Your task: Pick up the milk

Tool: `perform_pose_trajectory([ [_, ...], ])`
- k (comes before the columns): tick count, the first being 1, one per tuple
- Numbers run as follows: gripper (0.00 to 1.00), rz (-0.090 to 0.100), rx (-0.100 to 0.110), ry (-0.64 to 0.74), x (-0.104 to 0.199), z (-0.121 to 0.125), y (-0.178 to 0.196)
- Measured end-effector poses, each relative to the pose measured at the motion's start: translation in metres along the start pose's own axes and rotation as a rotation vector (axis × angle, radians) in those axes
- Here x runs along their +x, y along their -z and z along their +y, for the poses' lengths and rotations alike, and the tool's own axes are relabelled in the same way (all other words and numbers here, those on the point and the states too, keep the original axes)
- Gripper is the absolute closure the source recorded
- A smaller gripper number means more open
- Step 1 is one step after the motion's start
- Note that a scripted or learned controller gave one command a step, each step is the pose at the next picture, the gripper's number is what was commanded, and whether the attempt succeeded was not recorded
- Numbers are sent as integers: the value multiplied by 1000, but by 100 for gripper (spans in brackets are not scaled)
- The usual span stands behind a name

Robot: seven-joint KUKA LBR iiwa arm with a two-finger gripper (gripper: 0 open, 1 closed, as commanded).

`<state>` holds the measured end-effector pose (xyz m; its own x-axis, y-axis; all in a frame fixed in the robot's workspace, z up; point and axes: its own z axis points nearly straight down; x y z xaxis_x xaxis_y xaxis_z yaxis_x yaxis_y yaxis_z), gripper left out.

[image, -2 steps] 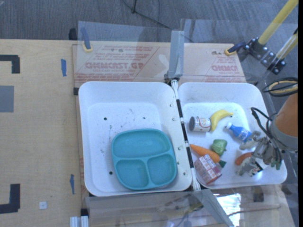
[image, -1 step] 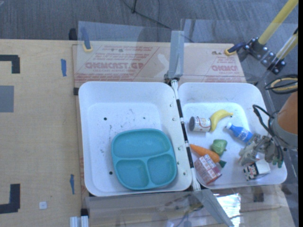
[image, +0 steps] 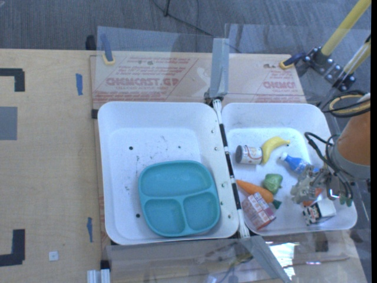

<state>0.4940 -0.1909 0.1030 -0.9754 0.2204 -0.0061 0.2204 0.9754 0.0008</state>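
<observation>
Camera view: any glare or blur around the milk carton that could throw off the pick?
Camera view: lighting is even, shadows soft; the milk carton is fairly sharp, its print unreadable; the gripper looks cluttered and blurry; clear panels along the right bin show pale reflections.

From my feed: grey carpet floor (image: 70, 10) up top, cable (image: 171, 5) trailing across it, tan wooden surface (image: 47, 158) with blue tape (image: 79, 84).
</observation>
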Motion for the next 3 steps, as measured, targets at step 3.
perform_pose_trajectory([
  [3, 0, 5, -1, 243, 10, -19, 2],
])
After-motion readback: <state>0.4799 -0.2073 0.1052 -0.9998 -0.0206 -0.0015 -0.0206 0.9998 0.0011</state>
